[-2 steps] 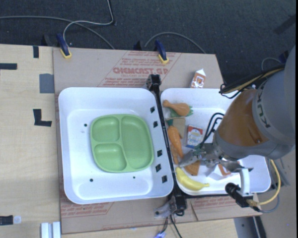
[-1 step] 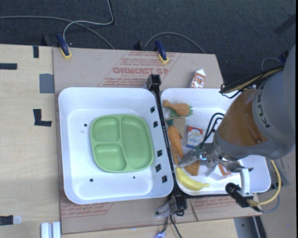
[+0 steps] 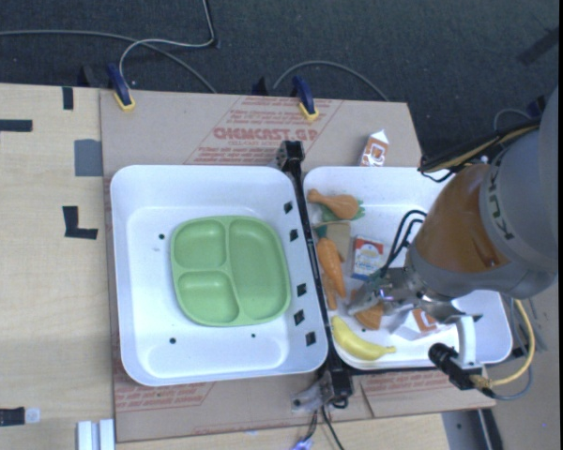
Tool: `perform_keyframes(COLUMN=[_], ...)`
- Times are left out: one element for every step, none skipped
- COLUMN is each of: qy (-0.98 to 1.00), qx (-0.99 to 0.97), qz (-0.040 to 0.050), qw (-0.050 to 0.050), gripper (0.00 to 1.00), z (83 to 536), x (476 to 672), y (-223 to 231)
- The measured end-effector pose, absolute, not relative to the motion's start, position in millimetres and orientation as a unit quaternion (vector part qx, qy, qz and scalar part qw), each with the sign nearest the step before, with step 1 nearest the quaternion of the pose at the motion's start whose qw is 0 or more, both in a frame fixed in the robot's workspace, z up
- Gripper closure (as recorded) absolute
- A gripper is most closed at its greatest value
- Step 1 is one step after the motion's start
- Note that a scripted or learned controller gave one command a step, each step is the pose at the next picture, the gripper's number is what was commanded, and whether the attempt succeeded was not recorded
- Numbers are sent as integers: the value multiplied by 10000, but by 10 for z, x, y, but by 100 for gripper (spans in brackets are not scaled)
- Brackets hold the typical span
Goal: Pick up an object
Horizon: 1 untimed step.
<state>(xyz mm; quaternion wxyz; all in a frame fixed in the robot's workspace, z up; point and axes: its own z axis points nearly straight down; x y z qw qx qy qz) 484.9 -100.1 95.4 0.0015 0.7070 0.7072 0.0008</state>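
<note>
My gripper (image 3: 371, 300) is low in the right bin (image 3: 394, 181), over a small orange piece (image 3: 369, 318) among the toy food. A carrot (image 3: 331, 268) lies just left of it by the divider. A yellow banana (image 3: 359, 345) rests at the bin's near edge, below the gripper. A small white and red carton (image 3: 367, 256) lies just above the gripper. A chicken drumstick (image 3: 333, 201) and a green item sit at the bin's far left corner. The arm's grey and orange body (image 3: 469, 232) covers the right half of the bin.
The left bin (image 3: 141, 195) holds a green divided plate (image 3: 231, 270). A small carton (image 3: 376, 148) lies on the cardboard beyond the right bin. Two clamps (image 3: 122, 90) hold the cardboard's far edge. A red and white item (image 3: 422, 321) peeks from under the wrist.
</note>
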Motion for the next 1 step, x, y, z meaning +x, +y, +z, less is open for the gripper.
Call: perform_keyframes(qy=[7079], qx=[7063], qz=[0], qw=[-6], gripper=[100], z=[1842], x=[4847], y=[-273])
